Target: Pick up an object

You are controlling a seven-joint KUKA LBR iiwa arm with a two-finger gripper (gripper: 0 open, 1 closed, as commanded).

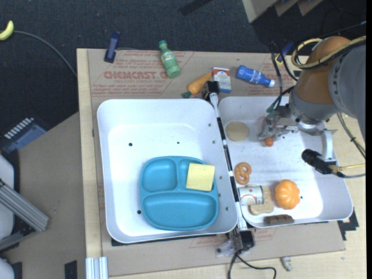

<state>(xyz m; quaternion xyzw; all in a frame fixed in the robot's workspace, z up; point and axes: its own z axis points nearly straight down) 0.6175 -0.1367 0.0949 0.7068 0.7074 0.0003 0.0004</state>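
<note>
Two white bins sit side by side; the gripper (272, 127) hangs low in the right bin (325, 205), near its far wall. Whether it is open or closed cannot be told. A small red object (269, 141) lies just below it, a tan round disc (237, 131) just to its left. Nearer the front lie a pretzel (242, 171), a can (251, 195) and an orange (287, 193).

Single fixed camera above bench (145, 74), slanted downward, moderately far; both bins (116, 156) framed.
</note>
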